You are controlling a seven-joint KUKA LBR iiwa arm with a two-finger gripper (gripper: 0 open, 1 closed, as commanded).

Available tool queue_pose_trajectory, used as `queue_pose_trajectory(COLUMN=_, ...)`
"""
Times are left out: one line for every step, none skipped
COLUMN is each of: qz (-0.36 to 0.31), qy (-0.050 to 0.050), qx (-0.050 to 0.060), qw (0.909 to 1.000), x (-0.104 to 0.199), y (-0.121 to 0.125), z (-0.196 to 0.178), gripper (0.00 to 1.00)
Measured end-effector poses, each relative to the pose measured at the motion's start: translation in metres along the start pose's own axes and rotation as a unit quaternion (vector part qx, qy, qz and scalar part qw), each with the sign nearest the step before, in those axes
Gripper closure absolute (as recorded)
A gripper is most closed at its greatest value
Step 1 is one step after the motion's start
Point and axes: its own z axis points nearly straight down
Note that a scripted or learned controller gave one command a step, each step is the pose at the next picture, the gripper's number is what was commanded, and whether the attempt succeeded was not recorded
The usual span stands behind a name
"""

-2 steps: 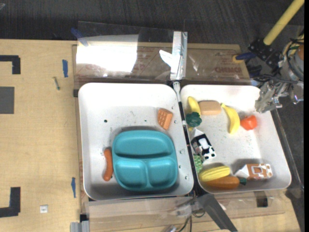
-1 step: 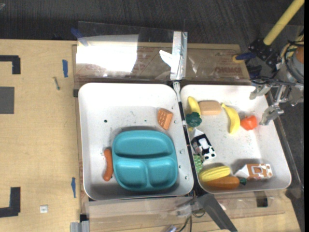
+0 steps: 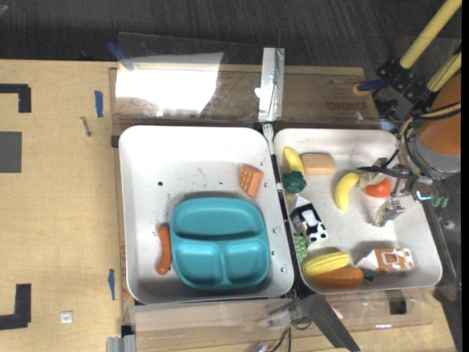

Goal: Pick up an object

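Beside the yellow banana point(image 3: 345, 189) in the right bin point(image 3: 425, 266), the gripper point(image 3: 390, 210) hangs just right of it, jaw state impossible to tell, and would do best to centre over it before closing.

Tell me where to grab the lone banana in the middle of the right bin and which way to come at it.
Grip the banana across its middle, coming straight down from above. It lies flat on the right bin floor, curved and narrow, so the fingers should probably close across its short width. The floor on both sides of its middle looks bare, though the red piece and the gripper sit close on its right.
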Motion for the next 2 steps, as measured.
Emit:
queue_pose_trajectory(qz=-0.015, qy=0.0, qx=-0.002, qw=0.9999, x=-0.07, y=0.06, z=0.01, gripper=0.0)
queue_pose_trajectory(qz=-0.014, qy=-0.007, qx=0.0, qw=0.9999, x=-0.073, y=0.058, z=-0.005, gripper=1.0)
